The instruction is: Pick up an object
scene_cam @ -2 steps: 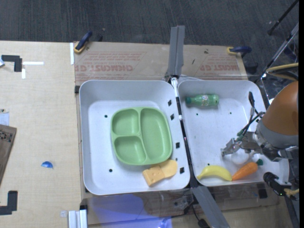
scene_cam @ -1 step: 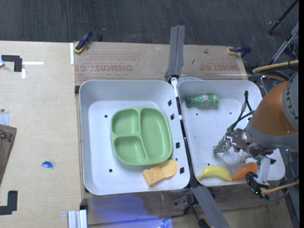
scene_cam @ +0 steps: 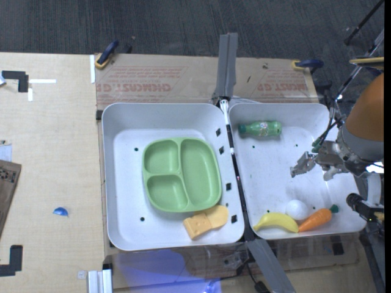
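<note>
Two shallow bins sit side by side on a bench. In the left bin (scene_cam: 116, 182), a three-compartment plate (scene_cam: 182, 174) lies near the middle, and a wedge of cheese (scene_cam: 205, 221) rests just beside the plate's near right corner. In the right bin (scene_cam: 278, 163), a bottle (scene_cam: 260, 129) lies on its side near the far left corner. Along the near wall, a banana (scene_cam: 276, 223), a small ball (scene_cam: 297, 209) and a carrot (scene_cam: 316, 219) sit close together, ball between the other two. The gripper (scene_cam: 314, 163) hangs over the bin's right half.

Left of the metal end effector (scene_cam: 313, 165), the green divided plate (scene_cam: 182, 174) looked smooth matt plastic; the bins (scene_cam: 119, 182) glossy white plastic.
</note>
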`<state>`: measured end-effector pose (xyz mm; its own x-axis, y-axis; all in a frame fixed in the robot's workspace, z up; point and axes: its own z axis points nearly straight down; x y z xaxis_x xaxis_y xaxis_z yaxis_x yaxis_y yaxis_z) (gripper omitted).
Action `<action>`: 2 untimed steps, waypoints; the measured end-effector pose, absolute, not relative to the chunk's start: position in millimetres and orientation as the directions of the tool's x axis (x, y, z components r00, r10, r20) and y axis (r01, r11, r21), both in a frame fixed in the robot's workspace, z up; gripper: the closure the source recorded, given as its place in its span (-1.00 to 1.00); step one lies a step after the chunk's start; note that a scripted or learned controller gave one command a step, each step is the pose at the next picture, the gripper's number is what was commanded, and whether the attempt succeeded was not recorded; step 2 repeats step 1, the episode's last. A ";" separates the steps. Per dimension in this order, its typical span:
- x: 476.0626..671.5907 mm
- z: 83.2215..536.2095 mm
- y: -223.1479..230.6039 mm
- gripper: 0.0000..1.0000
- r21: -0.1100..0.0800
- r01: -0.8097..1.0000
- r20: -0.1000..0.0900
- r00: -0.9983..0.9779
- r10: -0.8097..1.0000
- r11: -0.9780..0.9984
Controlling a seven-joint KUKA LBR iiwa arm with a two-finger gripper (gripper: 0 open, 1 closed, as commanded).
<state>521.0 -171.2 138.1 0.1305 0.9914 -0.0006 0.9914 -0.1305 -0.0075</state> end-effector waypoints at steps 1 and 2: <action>496.8 88.2 -163.2 -1.00 -0.006 0.938 -0.001 0.346 0.938 -0.346; 496.8 88.2 -163.2 -1.00 -0.006 0.938 -0.001 0.346 0.938 -0.346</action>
